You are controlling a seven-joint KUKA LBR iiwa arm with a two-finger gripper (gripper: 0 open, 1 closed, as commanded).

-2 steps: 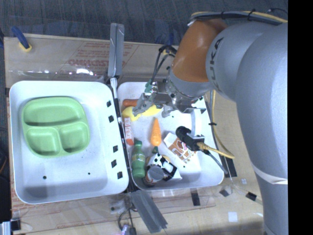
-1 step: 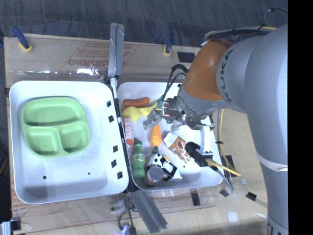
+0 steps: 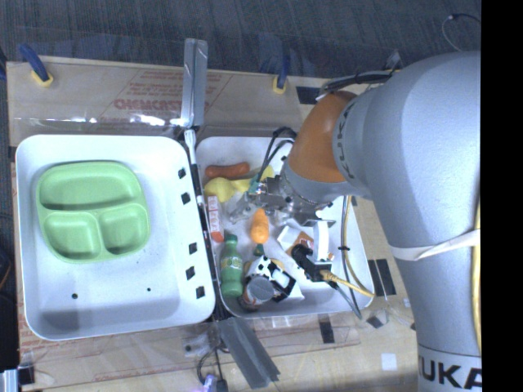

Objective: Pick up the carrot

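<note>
The carrot [image 3: 259, 225] is a short orange piece in the middle of the right bin [image 3: 347, 288], lying among other items. My gripper [image 3: 264, 202] hangs directly over the carrot's upper end, at or very near it. The grey arm with its orange band [image 3: 317, 145] reaches in from the right and hides the bin's right half. The gripper's dark body blocks the spot where it meets the carrot.
A brown sausage [image 3: 227, 171] and a yellow item [image 3: 224, 189] lie behind the carrot. A green bottle [image 3: 231, 266], a can [image 3: 258, 288] and white packets [image 3: 296, 239] crowd the front. The left bin [image 3: 49, 313] holds a green divided plate [image 3: 91, 211].
</note>
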